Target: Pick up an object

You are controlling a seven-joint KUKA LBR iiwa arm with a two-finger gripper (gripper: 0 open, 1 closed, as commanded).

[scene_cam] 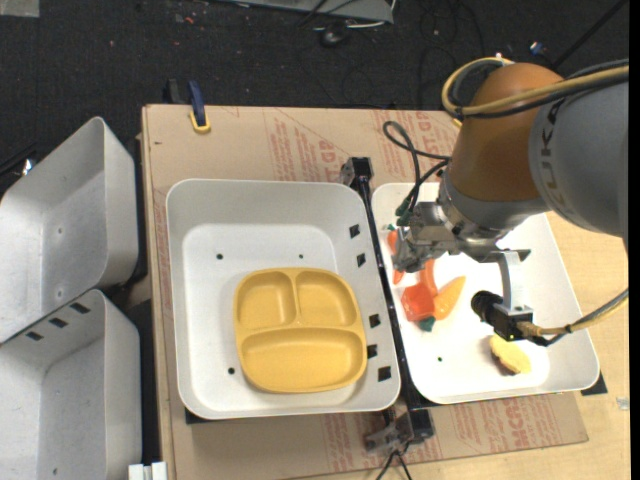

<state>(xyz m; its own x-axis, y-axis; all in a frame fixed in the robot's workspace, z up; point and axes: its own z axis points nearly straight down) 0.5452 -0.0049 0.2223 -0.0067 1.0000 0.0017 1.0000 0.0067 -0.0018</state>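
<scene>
Bins sit side by side on the brown bench point(270, 133) below me: the left bin point(200, 268) holds a yellow divided tray point(298, 330) lying flat near its front, and the right bin point(570, 358) is where my arm point(545, 158) reaches in from the right. My wrist, with its orange band point(500, 128), hangs over the back left part of the right bin, and my gripper point(412, 258) points down close to that bin's left wall. Whether it is spread or pressed together I cannot tell; my own wrist and cabling hide it from above, and I see nothing clearly pinched there. Just below and beside the gripper lies a cluster of small pieces: an orange-red piece point(420, 293) nearest the tip, an orange carrot-like piece point(448, 296) leaning against it on the right, and a bit of green point(426, 322) at their front edge. Whether my tip touches the orange-red piece I cannot say. Further toward the front right of the same bin, apart from the cluster, a yellow object point(511, 356) lies on the floor, with a small black fixture point(492, 310) on a cable just behind it.
</scene>
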